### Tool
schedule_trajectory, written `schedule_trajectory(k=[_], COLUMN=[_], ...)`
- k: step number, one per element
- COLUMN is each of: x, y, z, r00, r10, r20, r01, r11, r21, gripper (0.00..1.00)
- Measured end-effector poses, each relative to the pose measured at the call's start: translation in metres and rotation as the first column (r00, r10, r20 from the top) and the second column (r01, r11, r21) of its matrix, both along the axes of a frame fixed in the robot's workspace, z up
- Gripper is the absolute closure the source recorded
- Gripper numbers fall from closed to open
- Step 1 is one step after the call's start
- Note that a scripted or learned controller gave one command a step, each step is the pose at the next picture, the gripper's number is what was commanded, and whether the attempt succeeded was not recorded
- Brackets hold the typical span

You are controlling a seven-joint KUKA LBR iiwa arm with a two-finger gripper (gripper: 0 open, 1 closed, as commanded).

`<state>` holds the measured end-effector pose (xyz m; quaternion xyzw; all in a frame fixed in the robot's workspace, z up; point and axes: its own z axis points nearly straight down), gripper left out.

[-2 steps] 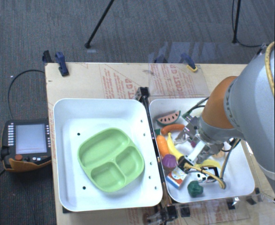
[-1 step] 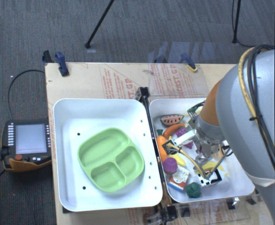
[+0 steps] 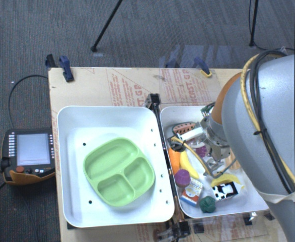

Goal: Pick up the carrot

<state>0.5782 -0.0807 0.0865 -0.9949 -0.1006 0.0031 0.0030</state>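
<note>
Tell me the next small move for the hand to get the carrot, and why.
Probably shift the hand toward the left bin's side and lower it over the carrot. The carrot lies against the right bin's left wall, beside the banana, while the hand sits further right above other items, holding nothing visible.

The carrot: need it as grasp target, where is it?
The carrot lies in the right bin, against its left wall, beside the banana and above the purple ball.

The grey arm (image 3: 261, 125) hides much of the right bin (image 3: 188, 213).
</note>
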Motion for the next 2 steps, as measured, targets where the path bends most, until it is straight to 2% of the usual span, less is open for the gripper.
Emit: schedule_trajectory(k=[1,2], x=[-0.099,-0.1049], y=[-0.0109,-0.0115], z=[0.0037,0.0077], r00=[0.998,0.998], r10=[0.066,0.061], r20=[0.014,-0.007], r01=[-0.066,-0.061], r11=[0.998,0.998], r21=[0.0,0.008], gripper=[0.0,1.0])
